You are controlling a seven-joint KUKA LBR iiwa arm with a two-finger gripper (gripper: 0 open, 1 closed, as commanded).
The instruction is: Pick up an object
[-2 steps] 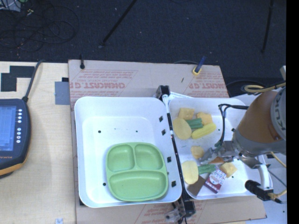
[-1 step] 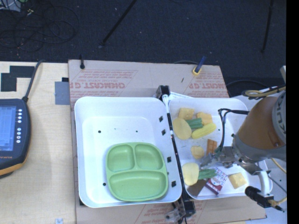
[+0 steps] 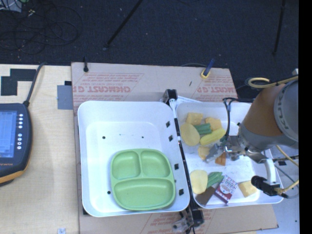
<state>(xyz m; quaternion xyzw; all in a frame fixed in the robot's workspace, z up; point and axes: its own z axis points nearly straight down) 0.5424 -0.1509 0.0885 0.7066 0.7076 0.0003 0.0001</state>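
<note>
The arm is reaching in from the right and the gripper (image 3: 220,152) is sitting low inside the right bin (image 3: 242,112), right in the middle of the clutter. That is where every loose item is lying, so it makes sense that the arm is working there. Just beside the gripper, a small orange piece (image 3: 221,160) is lying at its tip, and I cannot tell whether it is between the fingers or just next to them; the fingers' spread is too small and dark to read. Above, yellow pieces (image 3: 190,134) and a green piece (image 3: 204,128) are bunching together near the bin's top end. Below, a round yellow piece (image 3: 198,180), a red-and-white packet (image 3: 226,187) and a yellow block (image 3: 247,188) are crowding the lower end. The left bin (image 3: 92,130) is carrying a green divided plate (image 3: 142,178), well apart from the action. Judging from this, the pick is at the reach-and-close stage, not yet a lift.
</note>
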